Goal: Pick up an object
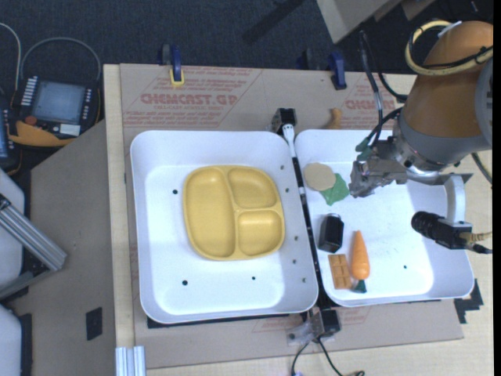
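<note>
My gripper (pixel 360 183) hangs low over the back of the right bin (pixel 415 276), just right of a green leafy piece (pixel 337 189). A beige round disc (pixel 318 176) lies against the left side of the green piece. Nearer the front of that bin lie a small black block (pixel 332 233), an orange carrot (pixel 358 255) and a brown ridged cracker (pixel 340 271). Nothing is seen held in the gripper.
The left bin (pixel 156 233) holds a yellow divided plate (pixel 233 211). A black bar (pixel 296 178) runs along the seam between the two bins. The grey and orange arm (pixel 450 77) stands above the right bin's back right corner.
</note>
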Available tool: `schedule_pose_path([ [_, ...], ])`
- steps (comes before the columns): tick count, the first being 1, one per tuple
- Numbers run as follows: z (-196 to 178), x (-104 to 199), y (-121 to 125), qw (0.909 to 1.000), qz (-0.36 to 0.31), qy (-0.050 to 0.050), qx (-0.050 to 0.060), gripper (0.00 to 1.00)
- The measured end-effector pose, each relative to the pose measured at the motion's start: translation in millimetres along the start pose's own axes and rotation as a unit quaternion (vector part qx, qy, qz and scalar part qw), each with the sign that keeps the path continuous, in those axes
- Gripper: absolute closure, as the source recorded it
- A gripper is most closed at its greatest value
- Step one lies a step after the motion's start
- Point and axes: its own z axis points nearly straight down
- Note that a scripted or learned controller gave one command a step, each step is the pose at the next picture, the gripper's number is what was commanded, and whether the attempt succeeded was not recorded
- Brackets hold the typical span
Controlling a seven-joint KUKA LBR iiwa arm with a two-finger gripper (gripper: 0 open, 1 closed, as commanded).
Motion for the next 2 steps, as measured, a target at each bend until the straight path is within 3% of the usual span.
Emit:
schedule_pose_path([
  [1,5.3,44.5,-13.2,1.0000,0.001,0.000,0.001,1.00],
  [2,7.6,98.4,-9.8,1.0000,0.000,0.000,-0.001,1.00],
])
